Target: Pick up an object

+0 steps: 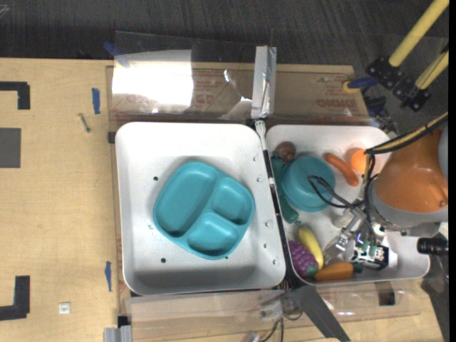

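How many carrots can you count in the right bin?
2. One carrot lies near the bin's far side, right of the teal bowl. The other carrot lies by the near rim, beside the gripper. The arm may hide more.

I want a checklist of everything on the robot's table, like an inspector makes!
Surface: two shallow white bins, left, right, on a wooden bench.
Job's things: right bin holds a teal plastic bowl, yellow toy corn, purple toy grapes, two orange toy carrots.
Clutter: teal divided plastic plate in left bin.
Hand: low in the right bin.
Cables: black wires over the bowl.
Surroundings: yellow poles.
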`<action>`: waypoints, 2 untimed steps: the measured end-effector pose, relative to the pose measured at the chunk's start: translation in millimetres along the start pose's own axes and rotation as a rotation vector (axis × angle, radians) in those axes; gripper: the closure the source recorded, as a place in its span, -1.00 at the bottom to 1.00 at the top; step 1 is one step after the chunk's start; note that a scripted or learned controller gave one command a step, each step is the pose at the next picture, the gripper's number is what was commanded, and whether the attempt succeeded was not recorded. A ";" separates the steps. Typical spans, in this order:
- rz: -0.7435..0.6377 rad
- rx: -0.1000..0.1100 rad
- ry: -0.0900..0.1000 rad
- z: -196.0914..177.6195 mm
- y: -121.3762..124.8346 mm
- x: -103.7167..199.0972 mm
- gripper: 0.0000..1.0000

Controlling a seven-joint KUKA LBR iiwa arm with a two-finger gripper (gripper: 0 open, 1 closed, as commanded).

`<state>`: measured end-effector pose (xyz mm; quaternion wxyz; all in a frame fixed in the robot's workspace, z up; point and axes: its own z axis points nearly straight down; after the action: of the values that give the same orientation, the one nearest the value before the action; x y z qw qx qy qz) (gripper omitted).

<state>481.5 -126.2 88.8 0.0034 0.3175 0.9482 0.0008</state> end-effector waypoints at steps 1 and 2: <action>0.107 0.001 -0.004 0.3 49.6 -28.1 -1.00; 0.050 0.003 -0.004 1.3 81.2 -78.5 -1.00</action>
<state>593.0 -108.6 88.2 0.0046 0.3412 0.9400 -0.0009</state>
